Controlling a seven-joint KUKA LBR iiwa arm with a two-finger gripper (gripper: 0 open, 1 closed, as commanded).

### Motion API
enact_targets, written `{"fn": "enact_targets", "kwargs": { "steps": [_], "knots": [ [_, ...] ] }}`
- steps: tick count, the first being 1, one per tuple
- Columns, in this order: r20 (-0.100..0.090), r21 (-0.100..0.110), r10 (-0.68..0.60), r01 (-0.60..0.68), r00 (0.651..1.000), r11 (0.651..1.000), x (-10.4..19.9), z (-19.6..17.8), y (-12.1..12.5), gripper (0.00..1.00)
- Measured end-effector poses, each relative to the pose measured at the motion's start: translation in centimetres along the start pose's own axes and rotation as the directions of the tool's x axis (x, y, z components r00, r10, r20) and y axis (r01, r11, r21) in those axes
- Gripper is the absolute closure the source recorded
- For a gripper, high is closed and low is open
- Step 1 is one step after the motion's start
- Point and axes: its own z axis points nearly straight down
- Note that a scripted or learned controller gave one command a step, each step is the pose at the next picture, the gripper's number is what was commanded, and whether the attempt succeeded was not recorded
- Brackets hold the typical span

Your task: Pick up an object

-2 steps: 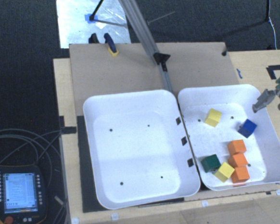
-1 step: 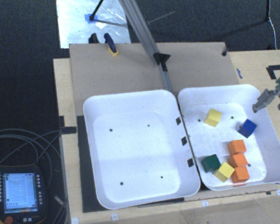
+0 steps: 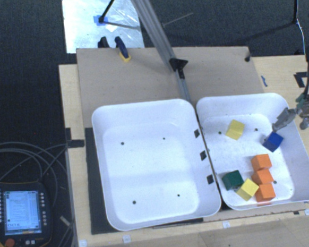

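- The gripper [image 3: 290, 119] is seen at the 3 o'clock edge of the view, over the right bin [image 3: 291, 100]; whether its jaws are apart or together cannot be told.
- One grey finger [image 3: 282, 119] is angled down toward 8 o'clock, and a blue block [image 3: 272, 141] is found just below its tip; contact cannot be judged.
- A yellow block [image 3: 235, 130] is placed at 9 o'clock from the blue block, near the bin's middle.
- Three orange blocks [image 3: 263, 177] are lined up at 6 o'clock from the blue block, touching one another.
- A second yellow block [image 3: 248, 189] and a green block [image 3: 232, 180] are set at 9 o'clock from the orange row.
- The left bin [image 3: 106, 119] is placed beside the right one.
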Motion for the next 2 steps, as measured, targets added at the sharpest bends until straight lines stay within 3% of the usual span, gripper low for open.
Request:
{"fn": "enact_targets", "kwargs": {
  "steps": [2],
  "knots": [
    [-0.001, 0.001, 0.000, 0.000, 1.000, 1.000, -0.2, 10.3, -0.8, 0.00]
  ]
}}
